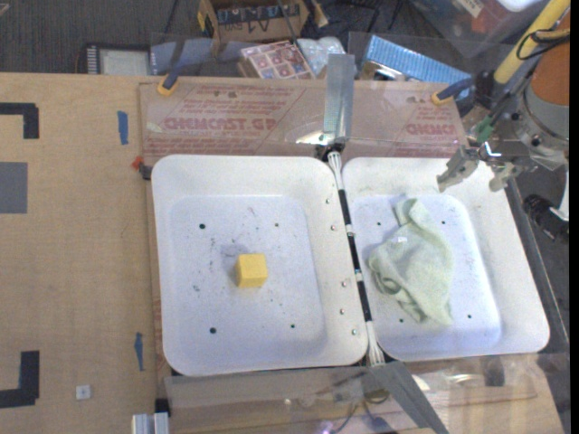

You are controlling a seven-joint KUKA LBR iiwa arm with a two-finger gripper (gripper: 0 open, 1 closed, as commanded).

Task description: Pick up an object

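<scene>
Below the open, empty jaws [472, 175], well apart, the pale green cloth [414, 262] lies crumpled.

At the upper right of the frame the arm [552, 80] is cut off by the picture's edge, so we see no more than its orange band and wrist. The gripper [472, 175] below it is small and blurred; we can make out two pale fingers [450, 175], but not how they stand. In the right bin [507, 324], the crumpled pale green cloth [416, 260] hides the floor beneath it, and we cannot tell what its folds cover. Along the top edge, the boxes and cables [262, 16] are cropped and their print is too small to read.
</scene>
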